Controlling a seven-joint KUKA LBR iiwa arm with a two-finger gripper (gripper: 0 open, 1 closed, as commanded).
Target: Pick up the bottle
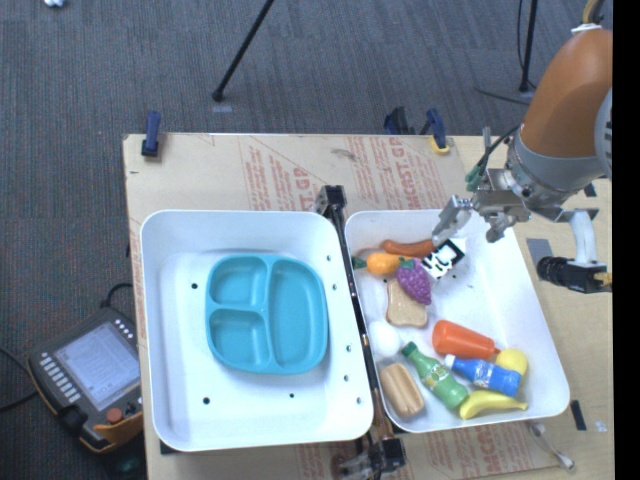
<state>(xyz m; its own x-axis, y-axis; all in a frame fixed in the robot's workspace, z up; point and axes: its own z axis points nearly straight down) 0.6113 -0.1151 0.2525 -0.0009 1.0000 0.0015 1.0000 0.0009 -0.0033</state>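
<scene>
green bottle [436, 376] | blue bottle [484, 374] | teal tray [267, 314] | white bins [160, 268] | purple grapes [415, 284] | yellow banana [492, 404]

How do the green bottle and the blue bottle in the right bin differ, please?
The green bottle lies diagonally, its cap toward the upper left; the blue bottle lies nearly level, its cap toward the left. The green one looks longer, with a yellow label; the blue one's label is pale. Both lie flat in the right bin.
</scene>
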